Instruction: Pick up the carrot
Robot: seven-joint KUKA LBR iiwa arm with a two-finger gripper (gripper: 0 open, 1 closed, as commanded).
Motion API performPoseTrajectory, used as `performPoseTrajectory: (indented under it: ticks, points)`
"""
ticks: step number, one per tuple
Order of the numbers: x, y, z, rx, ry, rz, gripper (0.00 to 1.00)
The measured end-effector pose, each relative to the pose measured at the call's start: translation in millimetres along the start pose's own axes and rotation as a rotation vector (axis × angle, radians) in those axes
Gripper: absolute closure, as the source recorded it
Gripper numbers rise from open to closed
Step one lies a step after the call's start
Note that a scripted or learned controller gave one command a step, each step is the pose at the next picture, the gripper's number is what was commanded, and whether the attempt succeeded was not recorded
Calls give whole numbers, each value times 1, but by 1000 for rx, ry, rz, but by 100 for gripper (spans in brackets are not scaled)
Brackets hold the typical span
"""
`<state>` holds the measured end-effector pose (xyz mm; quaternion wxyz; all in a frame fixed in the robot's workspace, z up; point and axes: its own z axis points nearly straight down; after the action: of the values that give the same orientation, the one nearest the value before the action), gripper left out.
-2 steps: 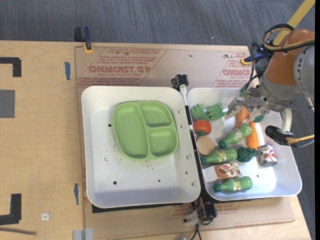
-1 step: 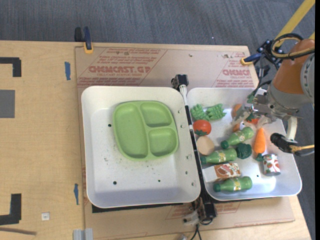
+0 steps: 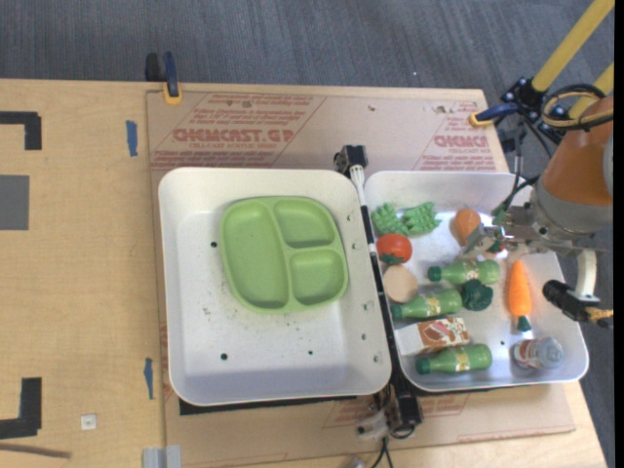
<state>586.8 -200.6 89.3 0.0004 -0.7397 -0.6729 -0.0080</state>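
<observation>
The carrot (image 3: pixel 519 291), orange with a green top at its lower end, lies lengthwise near the right wall of the right bin (image 3: pixel 575 364). My gripper (image 3: pixel 487 241) hangs over the bin's upper right part. It sits up and to the left of the carrot, apart from it, close to an orange-brown rounded item (image 3: pixel 466 224) and the neck of a green bottle (image 3: pixel 463 273). The grey arm with its orange band (image 3: pixel 575 169) comes in from the right.
The right bin also holds a leafy green toy (image 3: pixel 408 219), a tomato (image 3: pixel 394 248), a beige egg (image 3: pixel 399 283), two more green bottles (image 3: pixel 429 306) (image 3: pixel 453 361), a dark green lump (image 3: pixel 477 295), a small carton (image 3: pixel 444 331) and a can (image 3: pixel 536 352). A green divided plate (image 3: pixel 285 253) lies in the left bin (image 3: pixel 185 291).
</observation>
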Motion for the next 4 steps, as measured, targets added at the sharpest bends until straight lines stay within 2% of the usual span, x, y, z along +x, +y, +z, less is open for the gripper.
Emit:
performPoseTrajectory:
  ticks: [1,2,3,4]
  points:
    - [-9,-22,-1,0,9,-28,0]
    - [12,35,1,1,-11,288,0]
    - [4,-10,-1,-2,-10,141,0]
    - [-14,-82,-2,1,7,87,0]
